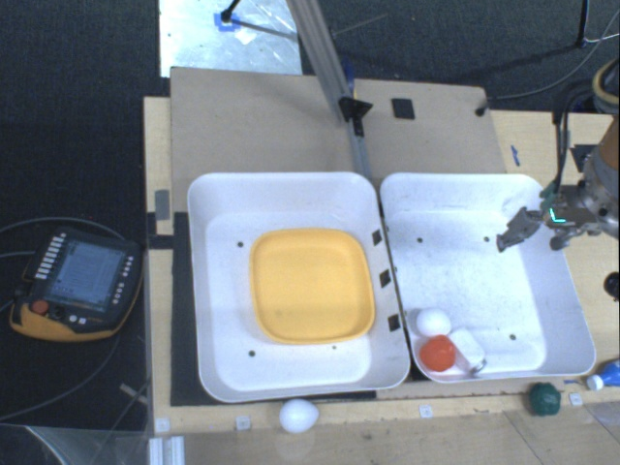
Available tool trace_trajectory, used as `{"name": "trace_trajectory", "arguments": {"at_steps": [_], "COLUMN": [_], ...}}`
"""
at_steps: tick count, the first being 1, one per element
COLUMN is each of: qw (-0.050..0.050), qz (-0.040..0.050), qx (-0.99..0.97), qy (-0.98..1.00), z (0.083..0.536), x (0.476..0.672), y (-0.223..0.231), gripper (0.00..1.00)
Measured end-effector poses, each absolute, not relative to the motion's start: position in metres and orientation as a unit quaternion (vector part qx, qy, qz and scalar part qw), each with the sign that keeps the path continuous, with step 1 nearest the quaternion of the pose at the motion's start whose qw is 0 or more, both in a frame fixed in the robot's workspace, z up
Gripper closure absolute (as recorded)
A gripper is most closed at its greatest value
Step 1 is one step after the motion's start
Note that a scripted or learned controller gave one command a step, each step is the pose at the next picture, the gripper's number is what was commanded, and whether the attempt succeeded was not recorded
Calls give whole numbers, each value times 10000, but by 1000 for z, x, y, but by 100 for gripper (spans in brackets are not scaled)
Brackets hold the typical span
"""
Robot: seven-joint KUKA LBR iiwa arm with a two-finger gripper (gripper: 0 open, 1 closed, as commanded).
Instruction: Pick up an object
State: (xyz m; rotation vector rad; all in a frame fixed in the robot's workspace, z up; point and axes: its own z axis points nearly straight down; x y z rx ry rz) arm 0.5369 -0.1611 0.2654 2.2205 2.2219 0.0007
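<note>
Here the gripper [536,231] hangs released over the right bin [504,289], well apart from the upright red object [439,353].

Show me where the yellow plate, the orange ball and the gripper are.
yellow plate [312,285], camera view, middle of its flat face
orange ball [439,354], camera view, top of the ball
gripper [535,232], camera view, midway between the fingertips

Yellow plate [312,285] in left bin [218,260]; white egg [432,322] and red ball [439,353] in right bin [465,201]; gripper [535,232] above right bin, open, empty.
</note>
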Motion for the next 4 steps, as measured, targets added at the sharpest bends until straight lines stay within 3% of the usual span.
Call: {"name": "trace_trajectory", "arguments": {"at_steps": [1, 4], "qw": [4, -18], "qz": [3, -13], "qx": [7068, 7071], "qy": [7074, 7071], "z": [265, 99], "x": [537, 542], "y": [-161, -144], "gripper": [0, 0]}}
